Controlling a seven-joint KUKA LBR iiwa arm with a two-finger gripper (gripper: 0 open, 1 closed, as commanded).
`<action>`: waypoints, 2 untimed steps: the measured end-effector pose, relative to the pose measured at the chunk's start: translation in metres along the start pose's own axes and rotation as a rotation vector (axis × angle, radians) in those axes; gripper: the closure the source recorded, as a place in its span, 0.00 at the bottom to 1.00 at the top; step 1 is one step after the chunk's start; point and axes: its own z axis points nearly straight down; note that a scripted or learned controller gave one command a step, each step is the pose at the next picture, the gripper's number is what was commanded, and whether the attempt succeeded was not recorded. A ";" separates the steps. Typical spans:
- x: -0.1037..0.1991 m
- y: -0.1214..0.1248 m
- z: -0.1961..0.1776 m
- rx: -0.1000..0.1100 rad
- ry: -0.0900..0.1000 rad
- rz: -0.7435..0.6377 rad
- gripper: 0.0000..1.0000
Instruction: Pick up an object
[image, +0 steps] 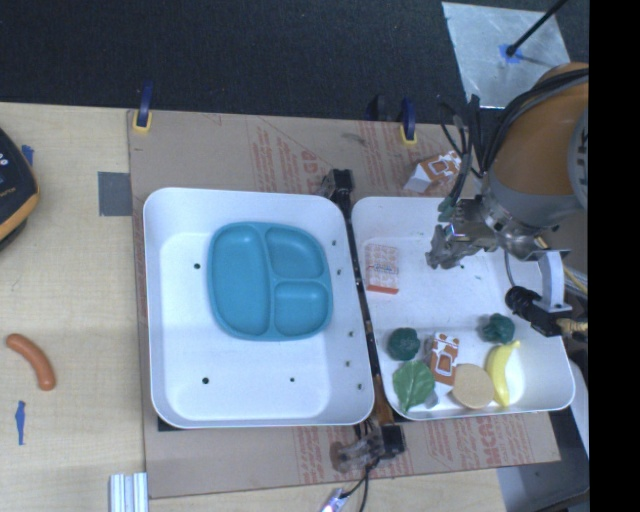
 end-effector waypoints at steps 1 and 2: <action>0.026 0.039 0.017 -0.002 0.000 -0.002 1.00; 0.052 -0.051 -0.013 0.000 0.000 -0.001 1.00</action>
